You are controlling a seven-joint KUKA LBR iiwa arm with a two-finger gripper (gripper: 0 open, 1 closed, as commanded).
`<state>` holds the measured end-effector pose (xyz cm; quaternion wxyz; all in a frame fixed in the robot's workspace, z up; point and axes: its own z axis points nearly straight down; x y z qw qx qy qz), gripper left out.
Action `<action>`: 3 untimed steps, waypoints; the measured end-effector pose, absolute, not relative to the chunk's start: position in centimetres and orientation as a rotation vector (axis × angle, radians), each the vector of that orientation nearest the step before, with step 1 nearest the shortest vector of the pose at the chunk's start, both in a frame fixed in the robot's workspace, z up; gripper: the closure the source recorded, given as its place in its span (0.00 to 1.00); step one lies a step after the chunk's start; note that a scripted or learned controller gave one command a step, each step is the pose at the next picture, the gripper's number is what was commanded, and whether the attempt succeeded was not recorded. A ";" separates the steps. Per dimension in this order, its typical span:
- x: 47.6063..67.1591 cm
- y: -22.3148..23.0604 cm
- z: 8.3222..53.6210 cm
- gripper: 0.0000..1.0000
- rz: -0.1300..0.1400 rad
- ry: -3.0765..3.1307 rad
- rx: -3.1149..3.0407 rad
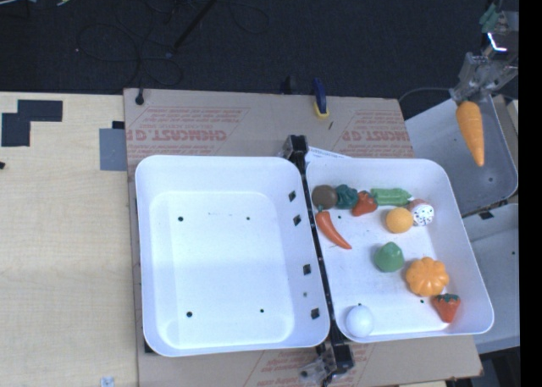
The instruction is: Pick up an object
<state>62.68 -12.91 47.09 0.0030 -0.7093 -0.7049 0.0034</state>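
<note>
Above the right bin (461,233), the tool (479,93) grips a carrot (471,130), clear of the pumpkin (425,276).

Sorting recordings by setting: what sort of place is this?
Likely a robotics lab grasping bench: two white bins on cardboard, toy food such as a pumpkin, cables on the dark floor.

You see two white bins (222,175) on brown cardboard (254,123) printed with red lettering. In the right bin (461,207) lie an orange pumpkin (425,276), a green lump (389,257), a white ball (359,320), a red chilli (332,230) and a white die with dark dots (422,214). The carrot (471,131) at the hand (483,80) is orange.
</note>
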 end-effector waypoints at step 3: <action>60.1 -21.3 40.9 1.00 0.012 -2.209 -2.215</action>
